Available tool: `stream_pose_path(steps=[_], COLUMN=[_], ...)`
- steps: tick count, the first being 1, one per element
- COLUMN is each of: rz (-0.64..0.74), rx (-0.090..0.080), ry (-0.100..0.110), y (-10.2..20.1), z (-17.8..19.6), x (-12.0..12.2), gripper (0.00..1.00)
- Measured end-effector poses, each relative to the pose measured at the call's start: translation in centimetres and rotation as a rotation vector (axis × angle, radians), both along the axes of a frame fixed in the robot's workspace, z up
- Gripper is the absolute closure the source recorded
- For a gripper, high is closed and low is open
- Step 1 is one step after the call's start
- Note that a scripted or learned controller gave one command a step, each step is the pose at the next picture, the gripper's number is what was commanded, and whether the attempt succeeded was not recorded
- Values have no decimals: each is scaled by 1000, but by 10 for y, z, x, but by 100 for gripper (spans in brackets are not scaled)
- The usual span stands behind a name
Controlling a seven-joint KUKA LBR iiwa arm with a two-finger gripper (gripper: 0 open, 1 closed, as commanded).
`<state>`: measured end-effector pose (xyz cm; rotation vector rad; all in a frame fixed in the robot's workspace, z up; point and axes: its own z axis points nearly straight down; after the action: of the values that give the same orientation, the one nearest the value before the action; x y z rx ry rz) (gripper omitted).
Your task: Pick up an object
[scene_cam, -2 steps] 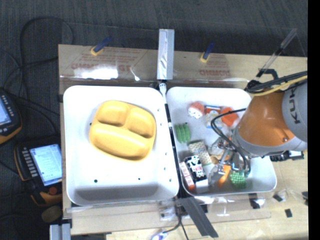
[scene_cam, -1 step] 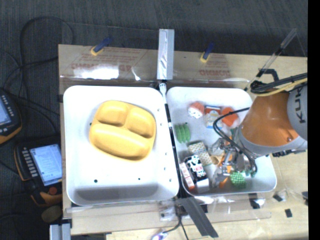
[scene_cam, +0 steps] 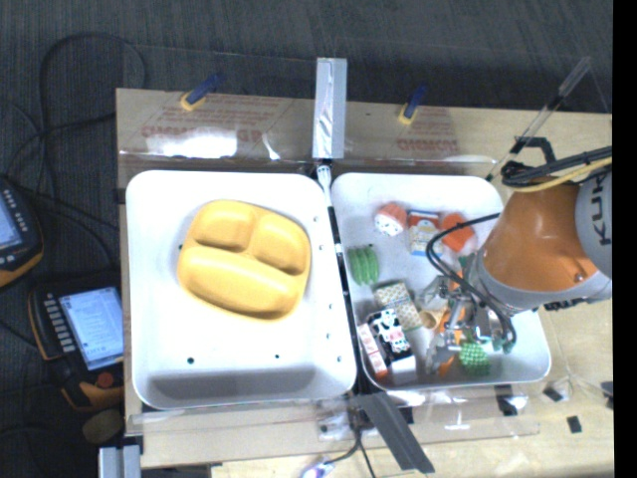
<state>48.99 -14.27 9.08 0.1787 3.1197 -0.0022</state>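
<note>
While arm (scene_cam: 542,242) reaches in from right, gripper (scene_cam: 460,335) hangs low over right bin (scene_cam: 518,366), near front edge; whether it holds anything cannot be told. Clutter crowds it: green block (scene_cam: 475,358) just beside, black-and-white box (scene_cam: 390,332) toward divider, green ridged item (scene_cam: 364,264) mid-bin. Little free floor. Left bin (scene_cam: 149,267) holds yellow compartment tray (scene_cam: 245,257), wide white margin along front wall.
</note>
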Motion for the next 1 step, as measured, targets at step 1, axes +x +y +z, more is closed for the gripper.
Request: stream_pose_path(steps=[1], rz=[85], rx=[-4], ry=[5], y=[15], z=[-1], x=[61], gripper=[0])
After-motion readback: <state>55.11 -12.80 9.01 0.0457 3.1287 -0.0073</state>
